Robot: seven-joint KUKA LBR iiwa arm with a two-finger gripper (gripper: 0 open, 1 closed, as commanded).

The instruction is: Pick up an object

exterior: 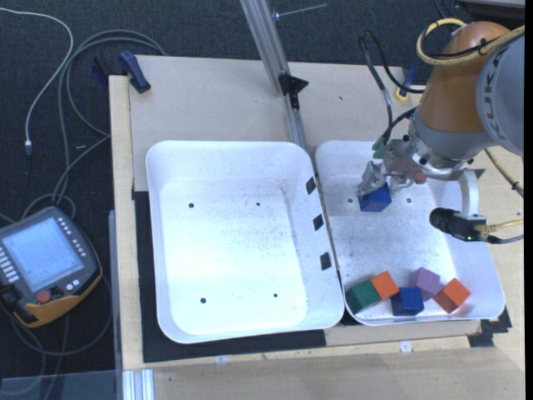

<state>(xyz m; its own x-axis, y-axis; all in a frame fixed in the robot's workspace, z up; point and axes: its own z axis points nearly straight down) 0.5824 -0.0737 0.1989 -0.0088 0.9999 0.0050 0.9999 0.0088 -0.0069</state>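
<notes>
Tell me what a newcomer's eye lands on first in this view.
First comes the grey arm with its orange band, reaching in from the right, its gripper shut on a blue cube above the right bin. Next, the cluster of coloured blocks along that bin's near edge. The left bin sits alongside.

Smooth glossy white plastic bins [166, 223], matt wooden bench [208, 98]

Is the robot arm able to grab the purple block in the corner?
Probably not right now: the end effector already has a blue block between its fingers. Nothing covers the purple block, though other blocks crowd it.
</notes>
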